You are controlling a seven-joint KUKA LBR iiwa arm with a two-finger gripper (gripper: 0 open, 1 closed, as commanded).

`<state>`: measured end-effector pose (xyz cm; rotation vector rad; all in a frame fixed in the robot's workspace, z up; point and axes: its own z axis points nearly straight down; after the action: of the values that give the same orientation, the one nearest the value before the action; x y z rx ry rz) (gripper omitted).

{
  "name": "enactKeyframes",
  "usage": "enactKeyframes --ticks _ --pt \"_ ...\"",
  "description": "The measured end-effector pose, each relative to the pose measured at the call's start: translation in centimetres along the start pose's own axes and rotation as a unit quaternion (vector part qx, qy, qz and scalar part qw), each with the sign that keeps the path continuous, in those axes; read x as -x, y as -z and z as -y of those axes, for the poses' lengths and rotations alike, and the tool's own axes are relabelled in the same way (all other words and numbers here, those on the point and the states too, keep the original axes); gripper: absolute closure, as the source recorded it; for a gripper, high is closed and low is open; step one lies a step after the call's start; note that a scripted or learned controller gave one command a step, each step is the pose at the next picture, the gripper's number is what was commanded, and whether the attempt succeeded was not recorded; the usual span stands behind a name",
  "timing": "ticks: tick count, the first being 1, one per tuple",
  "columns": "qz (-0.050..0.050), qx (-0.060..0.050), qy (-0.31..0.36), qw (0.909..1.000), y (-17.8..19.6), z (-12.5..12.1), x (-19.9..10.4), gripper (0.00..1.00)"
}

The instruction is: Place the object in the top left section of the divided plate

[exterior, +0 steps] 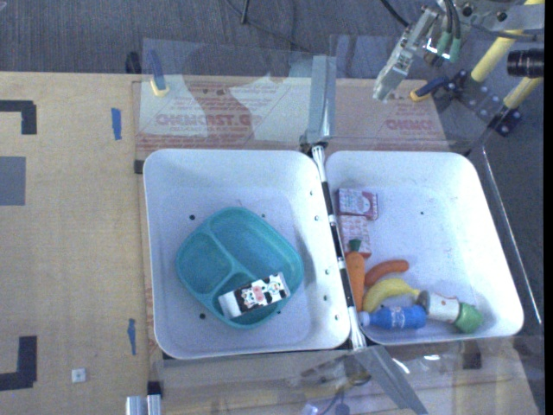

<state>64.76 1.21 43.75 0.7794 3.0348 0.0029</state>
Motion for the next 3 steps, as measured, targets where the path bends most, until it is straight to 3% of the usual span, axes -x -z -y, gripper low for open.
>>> enactKeyframes --ticks 2,3 --pt "-0.001 -0.001 0.105 0.9944 0.0 18.6 -3.9 1.00" --pt "0.001 -0.001 0.023 0.9997 -0.9 24.7 0.2 1.00"
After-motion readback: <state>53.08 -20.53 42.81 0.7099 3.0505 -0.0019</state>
